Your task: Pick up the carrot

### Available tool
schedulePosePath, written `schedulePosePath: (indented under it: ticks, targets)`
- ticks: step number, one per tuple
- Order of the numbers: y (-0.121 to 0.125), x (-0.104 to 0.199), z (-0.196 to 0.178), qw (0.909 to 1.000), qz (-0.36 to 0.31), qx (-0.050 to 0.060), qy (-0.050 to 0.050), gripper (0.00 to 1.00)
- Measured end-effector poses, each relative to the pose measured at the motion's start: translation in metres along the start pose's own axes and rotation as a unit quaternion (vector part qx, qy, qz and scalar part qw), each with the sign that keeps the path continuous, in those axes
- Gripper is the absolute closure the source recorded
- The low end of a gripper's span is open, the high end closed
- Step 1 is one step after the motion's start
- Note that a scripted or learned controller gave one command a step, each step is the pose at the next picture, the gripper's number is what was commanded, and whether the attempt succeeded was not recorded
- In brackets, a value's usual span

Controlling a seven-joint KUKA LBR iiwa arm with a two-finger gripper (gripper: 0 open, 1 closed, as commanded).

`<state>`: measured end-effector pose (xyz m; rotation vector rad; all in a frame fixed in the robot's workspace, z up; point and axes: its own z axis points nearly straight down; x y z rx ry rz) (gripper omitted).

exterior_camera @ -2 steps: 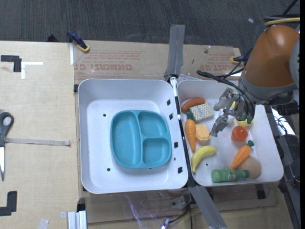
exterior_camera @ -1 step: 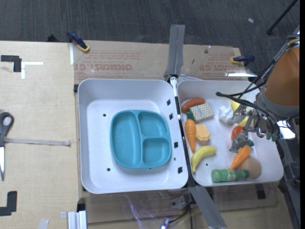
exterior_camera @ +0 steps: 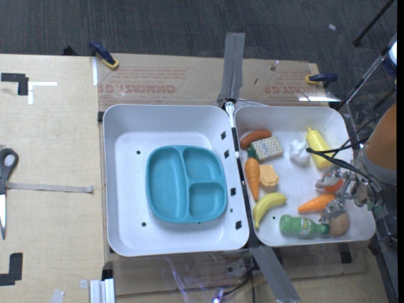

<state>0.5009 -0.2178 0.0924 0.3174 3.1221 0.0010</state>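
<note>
Poised low at the bin's (exterior_camera: 297, 113) edge, gripper (exterior_camera: 336, 202) beside a carrot (exterior_camera: 317, 202), nothing lifted yet (finger state: cannot tell). Second carrot (exterior_camera: 252, 177) far left.

Both white bins, the left bin (exterior_camera: 113, 188) and the right bin (exterior_camera: 281, 115), looked like smooth plastic with a soft sheen. The divided teal plate (exterior_camera: 187, 183) in the left one was smooth, matt plastic. Toy foods in the right bin seemed plastic too: the carrot (exterior_camera: 252, 177) was dull orange, the banana (exterior_camera: 268, 206) faintly glossy, the green bottle (exterior_camera: 302, 226) shiny. The bench (exterior_camera: 44, 163) was pale, matt wood. Brown cardboard (exterior_camera: 164, 84) lay at the far side, crossed by grey tape (exterior_camera: 233, 65). The scissors (exterior_camera: 5, 188) at the left had metal blades.
</note>
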Motion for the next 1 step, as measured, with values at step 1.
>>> schedulePosePath:
  ticks: [1]
  targets:
    - [0.0503,0.0278,-0.0034,0.9998,0.017,0.000,-0.007,0.00]
